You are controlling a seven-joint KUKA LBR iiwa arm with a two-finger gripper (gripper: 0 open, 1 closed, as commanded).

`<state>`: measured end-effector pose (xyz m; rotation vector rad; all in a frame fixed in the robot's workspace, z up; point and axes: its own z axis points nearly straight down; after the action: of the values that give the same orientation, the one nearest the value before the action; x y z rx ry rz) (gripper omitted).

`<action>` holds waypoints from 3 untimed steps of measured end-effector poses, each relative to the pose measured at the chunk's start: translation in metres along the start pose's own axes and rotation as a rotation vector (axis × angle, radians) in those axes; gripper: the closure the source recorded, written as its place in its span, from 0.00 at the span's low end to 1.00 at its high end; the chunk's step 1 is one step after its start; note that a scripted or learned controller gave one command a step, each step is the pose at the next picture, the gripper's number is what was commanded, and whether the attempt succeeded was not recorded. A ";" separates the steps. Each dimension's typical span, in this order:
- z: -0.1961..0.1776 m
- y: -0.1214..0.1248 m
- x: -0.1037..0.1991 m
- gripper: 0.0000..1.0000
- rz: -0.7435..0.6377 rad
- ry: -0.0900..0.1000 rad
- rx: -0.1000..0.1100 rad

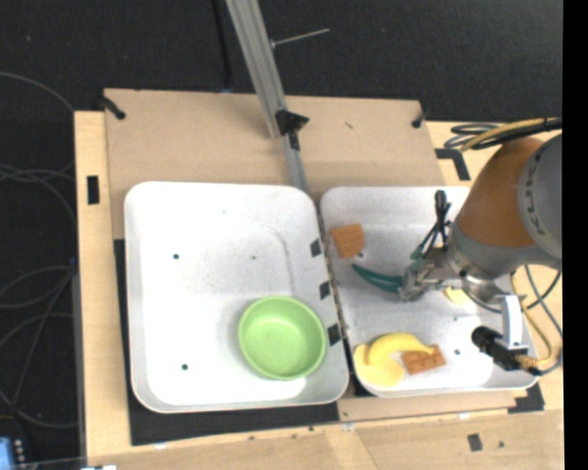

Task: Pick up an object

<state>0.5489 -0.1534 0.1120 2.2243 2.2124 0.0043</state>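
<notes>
The teal object (374,277) lies in the right bin (392,213), touching the gripper (412,286); its grip cannot be told. The arm (505,209) reaches low from the right over a wooden bench (206,140), dark floor around.

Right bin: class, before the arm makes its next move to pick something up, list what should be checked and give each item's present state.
1. Gripper over the right bin: ok.
2. Green tool close beside the gripper: ok.
3. Anything seen between the fingers: cannot tell.
4. Orange block lying apart from the gripper: ok.
5. Yellow dish with a small orange piece on it, away from the gripper: ok.
6. Green bowl in the left bin, out of the way: ok.
</notes>
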 end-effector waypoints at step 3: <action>-0.113 0.014 0.050 1.00 -0.009 0.002 0.003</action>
<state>0.5630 -0.1037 0.2252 2.2162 2.2252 0.0030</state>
